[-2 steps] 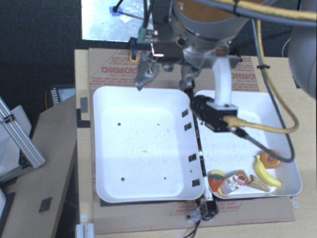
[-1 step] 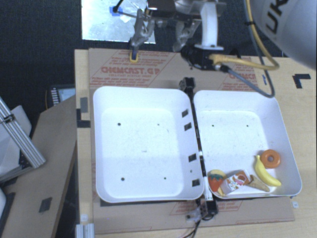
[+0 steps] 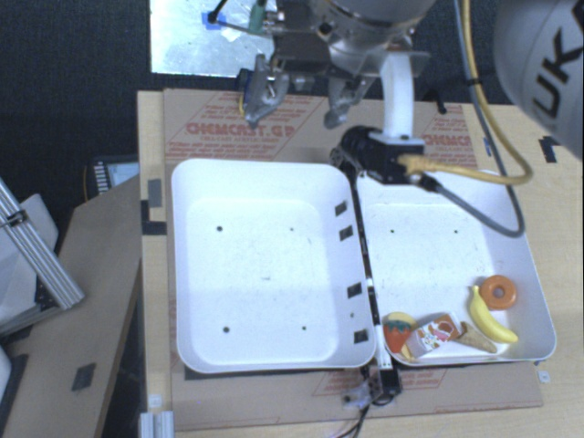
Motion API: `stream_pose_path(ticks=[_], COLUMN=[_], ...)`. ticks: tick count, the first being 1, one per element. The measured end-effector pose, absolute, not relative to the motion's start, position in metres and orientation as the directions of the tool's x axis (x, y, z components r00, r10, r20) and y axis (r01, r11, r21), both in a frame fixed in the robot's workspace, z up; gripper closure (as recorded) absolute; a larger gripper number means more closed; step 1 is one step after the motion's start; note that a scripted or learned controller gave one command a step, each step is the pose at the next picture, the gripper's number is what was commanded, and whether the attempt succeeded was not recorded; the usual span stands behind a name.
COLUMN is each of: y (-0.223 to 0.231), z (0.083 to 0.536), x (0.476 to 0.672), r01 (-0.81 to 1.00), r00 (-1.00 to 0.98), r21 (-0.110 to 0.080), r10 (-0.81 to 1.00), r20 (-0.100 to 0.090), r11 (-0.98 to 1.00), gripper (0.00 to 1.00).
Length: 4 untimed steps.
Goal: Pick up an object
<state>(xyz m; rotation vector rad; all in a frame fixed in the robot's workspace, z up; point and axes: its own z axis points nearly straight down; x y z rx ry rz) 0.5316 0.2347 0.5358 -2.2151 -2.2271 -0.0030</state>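
Gripper (image 3: pixel 297 99): spread open, holding nothing, raised over the surface's far edge behind the bins. Banana (image 3: pixel 488 318), donut (image 3: pixel 498 291), carton (image 3: pixel 432 336) lie in right bin's (image 3: pixel 438 235) near corner. Pick not yet begun.

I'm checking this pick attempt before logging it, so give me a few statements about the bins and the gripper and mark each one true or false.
1. The banana lies in the right bin. True.
2. The left bin holds the orange ring. False: the orange ring sits in the right bin, by the banana.
3. The gripper hangs above the bins' far edge with nothing between its fingers. True.
4. The objects are spread across the right bin's far end. False: they cluster at its near corner.
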Motion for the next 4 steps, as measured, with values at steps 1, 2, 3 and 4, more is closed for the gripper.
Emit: stream_pose_path(ticks=[1,2,3,4], y=[0.154,0.207,0.237,0.193], z=[0.414,0.509,0.532,0.475], x=[0.599,0.583,0.541,0.549], r01=[1.0,1.0,1.0,1.0], r00=[0.009,-0.009,-0.009,0.003], r21=[-0.009,0.011,0.004,-0.003], r10=[1.0,1.0,1.0,1.0], r20=[-0.006,0.005,0.003,-0.002], r11=[-0.009,0.009,0.009,-0.003], gripper=[0.0,0.0,0.0,0.0])
